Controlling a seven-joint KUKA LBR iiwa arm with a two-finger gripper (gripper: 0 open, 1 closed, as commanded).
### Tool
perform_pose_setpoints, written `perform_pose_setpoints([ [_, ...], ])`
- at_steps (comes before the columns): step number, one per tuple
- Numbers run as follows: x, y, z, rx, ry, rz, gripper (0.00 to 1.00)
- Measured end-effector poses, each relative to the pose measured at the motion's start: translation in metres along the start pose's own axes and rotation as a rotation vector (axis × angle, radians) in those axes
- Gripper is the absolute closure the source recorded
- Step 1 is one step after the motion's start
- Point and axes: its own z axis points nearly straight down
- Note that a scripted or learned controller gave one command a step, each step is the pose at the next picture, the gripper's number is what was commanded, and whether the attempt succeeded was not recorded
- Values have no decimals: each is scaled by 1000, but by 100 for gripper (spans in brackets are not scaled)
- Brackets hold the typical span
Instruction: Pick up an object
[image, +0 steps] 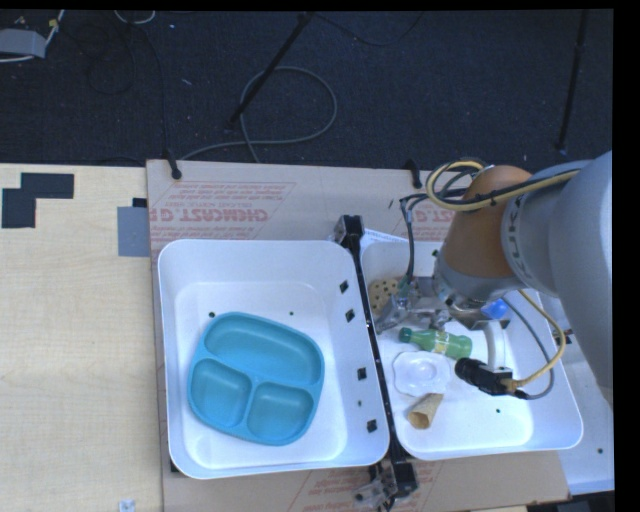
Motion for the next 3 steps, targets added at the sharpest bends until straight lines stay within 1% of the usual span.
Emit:
perform_pose_setpoints([
  [1, -2, 0, -11, -1, 0, 6, 100],
  [2, -8, 0, -73, -9, -2, 8, 100],
  [3, -9, -7, -133, -10, -2, 3, 100],
])
